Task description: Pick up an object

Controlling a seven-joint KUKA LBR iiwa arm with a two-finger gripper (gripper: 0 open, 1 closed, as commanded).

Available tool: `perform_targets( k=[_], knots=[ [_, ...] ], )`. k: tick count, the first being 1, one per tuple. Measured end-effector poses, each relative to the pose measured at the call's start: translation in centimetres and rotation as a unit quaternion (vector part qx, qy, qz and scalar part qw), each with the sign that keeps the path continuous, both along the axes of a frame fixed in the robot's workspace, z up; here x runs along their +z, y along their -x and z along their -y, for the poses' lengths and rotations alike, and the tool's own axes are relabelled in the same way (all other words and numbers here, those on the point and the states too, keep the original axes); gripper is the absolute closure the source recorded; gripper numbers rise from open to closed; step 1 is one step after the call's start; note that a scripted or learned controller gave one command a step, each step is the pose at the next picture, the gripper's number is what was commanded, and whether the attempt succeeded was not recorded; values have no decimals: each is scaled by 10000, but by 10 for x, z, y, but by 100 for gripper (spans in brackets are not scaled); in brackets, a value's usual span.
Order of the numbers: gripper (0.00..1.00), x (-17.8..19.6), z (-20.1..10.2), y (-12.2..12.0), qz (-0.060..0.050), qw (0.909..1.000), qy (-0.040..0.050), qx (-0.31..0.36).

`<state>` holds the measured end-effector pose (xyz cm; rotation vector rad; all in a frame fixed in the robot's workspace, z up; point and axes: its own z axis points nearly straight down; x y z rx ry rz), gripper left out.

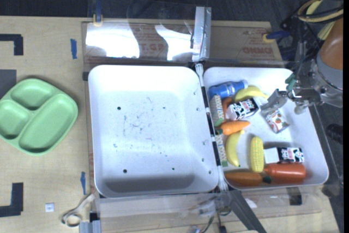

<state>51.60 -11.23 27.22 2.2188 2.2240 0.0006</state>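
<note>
The grey two-finger gripper [279, 100] hangs over the right shallow white plastic bin [316, 133], toward its two o'clock corner. How wide it stands I cannot tell, and nothing is visibly in its grasp. A small white carton with red and green print [277, 121] lies just below it, at six o'clock. Judging from this, the pick has yet to happen: descent, closing and lifting remain.

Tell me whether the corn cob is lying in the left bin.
No: the corn cob lies in the right bin, beside a banana, while the left bin is apart from it.
</note>
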Motion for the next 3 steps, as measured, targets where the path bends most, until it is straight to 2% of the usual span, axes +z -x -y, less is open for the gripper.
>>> perform_targets(
  k=[1, 2, 3],
  knots=[
    [0, -66, 64, -40, 2, 9998, 1, -192],
    [0, -166, 56, -38, 8, 10000, 3, -91],
    [0, -88, -61, -34, -3, 9996, -1, -293]
  ],
)
